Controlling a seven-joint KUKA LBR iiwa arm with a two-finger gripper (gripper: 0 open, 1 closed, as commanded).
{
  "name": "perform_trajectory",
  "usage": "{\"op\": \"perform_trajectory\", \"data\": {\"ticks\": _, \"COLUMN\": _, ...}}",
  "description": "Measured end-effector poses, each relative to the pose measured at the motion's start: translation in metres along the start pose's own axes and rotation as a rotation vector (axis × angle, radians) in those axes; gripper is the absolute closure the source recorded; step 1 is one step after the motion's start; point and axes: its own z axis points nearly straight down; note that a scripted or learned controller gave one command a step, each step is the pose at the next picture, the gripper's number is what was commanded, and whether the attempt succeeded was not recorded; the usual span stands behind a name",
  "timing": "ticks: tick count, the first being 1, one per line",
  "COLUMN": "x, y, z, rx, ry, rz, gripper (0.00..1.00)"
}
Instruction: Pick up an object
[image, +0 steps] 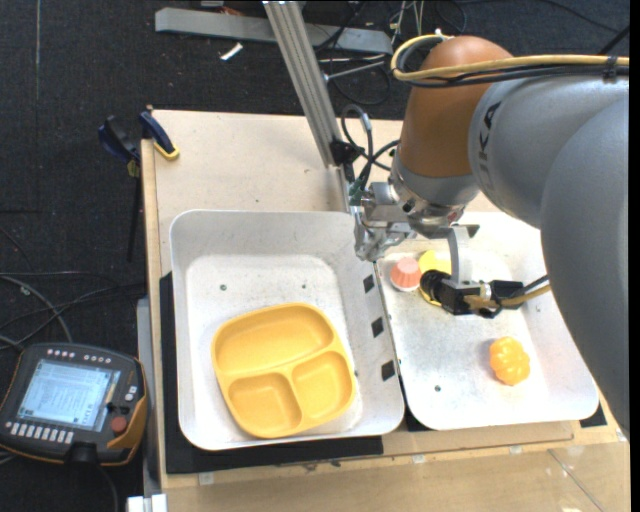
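Camera view — yellow tray (284, 370) in left bin (200, 250)

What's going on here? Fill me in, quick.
A grey KUKA arm reaches in over the right bin, its claw low at the bin's far left corner beside a small pink object. An orange-yellow lumpy object lies apart, nearer the front. The left bin holds a yellow divided tray. Nothing visibly held yet.
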Motion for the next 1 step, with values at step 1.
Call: {"op": "perform_trajectory", "data": {"ticks": 1, "x": 0.0431, "y": 0.0326, "z": 0.0104, "rx": -0.002, "ry": 0.000, "rz": 0.001, "gripper": 1.00}}
